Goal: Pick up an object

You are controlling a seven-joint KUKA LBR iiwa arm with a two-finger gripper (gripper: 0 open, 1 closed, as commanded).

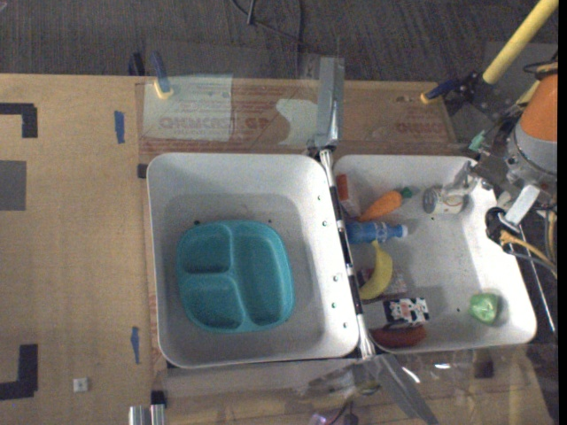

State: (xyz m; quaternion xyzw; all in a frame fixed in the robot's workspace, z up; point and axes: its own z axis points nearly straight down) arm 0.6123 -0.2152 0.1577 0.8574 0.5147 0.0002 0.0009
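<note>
At the right bin's [523, 312] upper right corner the hand [456, 193] hovers low; whether it is clenched or released I cannot tell. Just left of it lies an orange plastic carrot [383, 205], below-left a blue bottle [372, 232] and yellow banana [379, 273], well below a green ball [484, 307].

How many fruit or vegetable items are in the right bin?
3: a carrot near the back left, a banana along the left wall, and a green item at the front right. More may be hidden under the arm.
</note>
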